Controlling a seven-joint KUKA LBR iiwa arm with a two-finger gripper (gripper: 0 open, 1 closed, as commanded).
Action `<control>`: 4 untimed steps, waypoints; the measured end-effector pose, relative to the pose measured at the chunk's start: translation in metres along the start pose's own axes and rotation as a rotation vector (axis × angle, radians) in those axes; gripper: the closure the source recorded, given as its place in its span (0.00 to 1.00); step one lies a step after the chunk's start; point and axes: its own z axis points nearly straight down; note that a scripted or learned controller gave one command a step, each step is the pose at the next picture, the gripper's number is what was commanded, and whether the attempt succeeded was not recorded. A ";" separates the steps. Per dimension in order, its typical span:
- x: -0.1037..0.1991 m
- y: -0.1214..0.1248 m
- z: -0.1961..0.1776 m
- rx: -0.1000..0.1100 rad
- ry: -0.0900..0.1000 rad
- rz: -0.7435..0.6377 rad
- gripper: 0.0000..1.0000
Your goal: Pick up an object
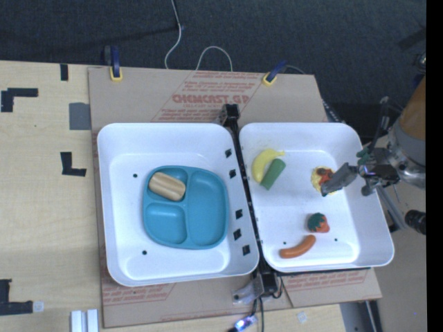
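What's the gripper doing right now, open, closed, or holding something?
Gripper: cannot be told; it hangs over the right bin beside a small yellow-and-red toy.

Robotics lab, test bench. Two white bins clipped side by side on printed cardboard sheet, held by blue-yellow clamps. Black tape marks on pale wooden benchtop. White cable trailing over dark cloth backdrop. Toy food in bins, probably plastic: bread roll on blue divided plate.
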 end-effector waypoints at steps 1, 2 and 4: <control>0.001 0.002 -0.006 -0.012 -0.002 -0.004 0.00; 0.005 0.003 0.058 -0.006 -0.001 -0.004 0.00; 0.009 0.004 0.167 -0.005 -0.001 -0.003 0.00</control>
